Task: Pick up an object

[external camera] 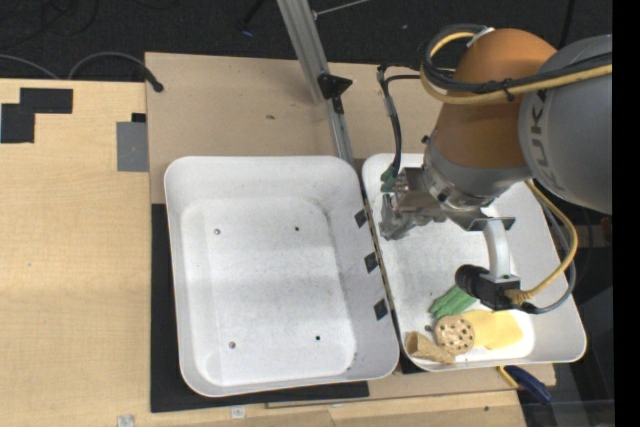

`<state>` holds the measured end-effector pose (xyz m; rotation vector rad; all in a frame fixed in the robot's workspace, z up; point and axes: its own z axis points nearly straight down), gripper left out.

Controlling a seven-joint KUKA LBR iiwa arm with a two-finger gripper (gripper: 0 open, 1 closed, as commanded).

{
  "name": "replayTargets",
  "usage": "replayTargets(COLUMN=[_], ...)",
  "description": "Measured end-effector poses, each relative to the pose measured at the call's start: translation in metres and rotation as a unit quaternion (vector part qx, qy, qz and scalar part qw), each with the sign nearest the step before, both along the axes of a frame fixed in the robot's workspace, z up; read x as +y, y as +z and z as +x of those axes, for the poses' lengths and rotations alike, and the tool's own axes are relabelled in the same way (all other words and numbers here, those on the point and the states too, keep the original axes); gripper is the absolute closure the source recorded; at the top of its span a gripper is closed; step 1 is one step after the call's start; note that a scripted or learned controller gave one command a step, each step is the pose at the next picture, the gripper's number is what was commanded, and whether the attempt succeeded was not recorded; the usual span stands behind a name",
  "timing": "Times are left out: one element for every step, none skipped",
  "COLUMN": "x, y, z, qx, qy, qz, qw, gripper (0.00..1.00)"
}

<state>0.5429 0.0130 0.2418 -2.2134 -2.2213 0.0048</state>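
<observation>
The left bin (265, 275) is lying to the gripper's left. The gripper (398, 211) is hovering over the right bin (565, 340); its opening cannot be told. Below-right of it, a green object (452, 301), tan perforated disc (454, 332) and yellow piece (500, 330) are clustering together.

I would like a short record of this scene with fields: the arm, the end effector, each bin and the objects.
arm: grey with orange band, reaching in from the right over the right bin
end effector: low over the right bin's upper left part, near the divider between bins; nothing seen between its fingers
left bin: white, shallow
right bin: white, shallow, holds the objects
objects: green item, yellow item, tan round perforated item, all clustered at the near edge
</observation>
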Motion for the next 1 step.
replayTargets(x=[0.0511], y=[-0.0123], z=[-0.0209], qx=[0.000], qy=[0.000], qz=[0.0000], qw=[1.0000], gripper=[1.00])
